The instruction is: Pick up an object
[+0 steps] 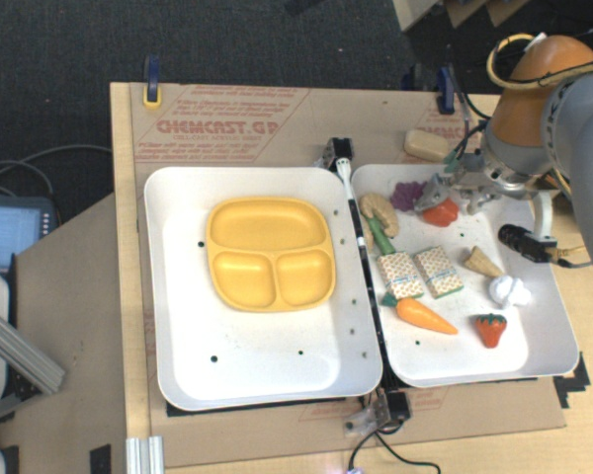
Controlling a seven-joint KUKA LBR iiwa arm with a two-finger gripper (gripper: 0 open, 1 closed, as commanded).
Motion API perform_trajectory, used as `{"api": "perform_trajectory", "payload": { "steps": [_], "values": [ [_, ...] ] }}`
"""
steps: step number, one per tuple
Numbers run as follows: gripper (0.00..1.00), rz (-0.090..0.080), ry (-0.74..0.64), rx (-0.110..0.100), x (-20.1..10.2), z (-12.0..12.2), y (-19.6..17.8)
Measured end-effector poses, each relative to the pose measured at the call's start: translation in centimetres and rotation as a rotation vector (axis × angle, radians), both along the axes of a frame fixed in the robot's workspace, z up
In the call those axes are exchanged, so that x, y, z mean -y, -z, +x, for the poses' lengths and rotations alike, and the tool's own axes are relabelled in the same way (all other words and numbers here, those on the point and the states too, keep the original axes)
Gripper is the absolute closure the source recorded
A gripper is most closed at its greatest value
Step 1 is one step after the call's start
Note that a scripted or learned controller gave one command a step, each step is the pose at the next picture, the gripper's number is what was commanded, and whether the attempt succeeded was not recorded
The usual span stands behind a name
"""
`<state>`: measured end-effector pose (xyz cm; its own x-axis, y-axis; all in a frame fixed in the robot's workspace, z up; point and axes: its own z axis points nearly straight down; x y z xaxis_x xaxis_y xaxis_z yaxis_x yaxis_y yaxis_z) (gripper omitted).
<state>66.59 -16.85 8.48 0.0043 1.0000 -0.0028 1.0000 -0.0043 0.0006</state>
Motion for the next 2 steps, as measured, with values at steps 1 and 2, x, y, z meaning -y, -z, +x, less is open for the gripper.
{"api": "perform_trajectory", "payload": {
  "steps": [1,2],
  "values": [
    [0.0,0.004,-0.007,-0.003,-3.9,0.1,0.0],
    [0.0,-0.006,-0.003,0.006,-7.0,-2.9,-0.3]
  ]
}}
